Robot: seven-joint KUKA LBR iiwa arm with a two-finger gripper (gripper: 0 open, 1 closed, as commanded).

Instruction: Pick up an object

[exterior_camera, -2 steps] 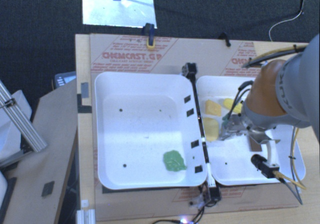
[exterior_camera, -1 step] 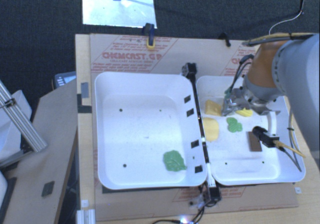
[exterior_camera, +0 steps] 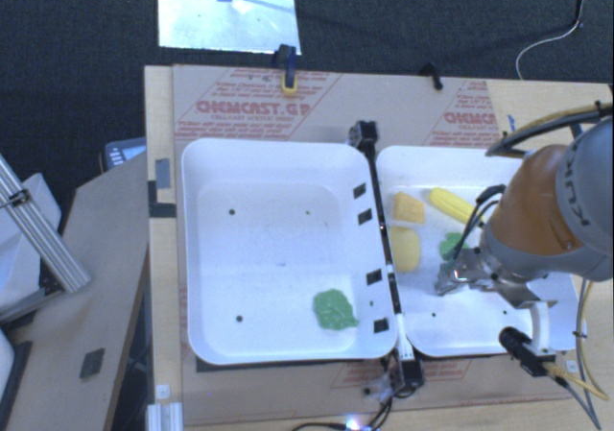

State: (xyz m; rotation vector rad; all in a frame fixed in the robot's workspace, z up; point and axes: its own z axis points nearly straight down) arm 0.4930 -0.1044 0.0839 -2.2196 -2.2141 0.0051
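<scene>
The arm reaches in from the right over the right bin point(exterior_camera: 451, 335), with its gripper point(exterior_camera: 453, 277) low above the bin floor; its fingers are hard to make out. A small green object point(exterior_camera: 449, 246) lies just above the gripper, partly hidden by the wrist. To the left of the gripper lies a yellow lemon-like object point(exterior_camera: 407, 249). Farther back sit a yellow-orange block point(exterior_camera: 409, 207) and a yellow corn cob point(exterior_camera: 451, 203). In the left bin point(exterior_camera: 221, 179) a green leafy object point(exterior_camera: 335, 309) rests near the front right corner.
The two bins meet at a black-clipped divider point(exterior_camera: 379, 237). The bench is cardboard-topped point(exterior_camera: 249, 105), with a yellow-and-blue clamp point(exterior_camera: 287, 71) at the back. A black fitting with cables point(exterior_camera: 528, 352) sticks out by the right bin's front edge. A metal frame point(exterior_camera: 38, 237) stands far left.
</scene>
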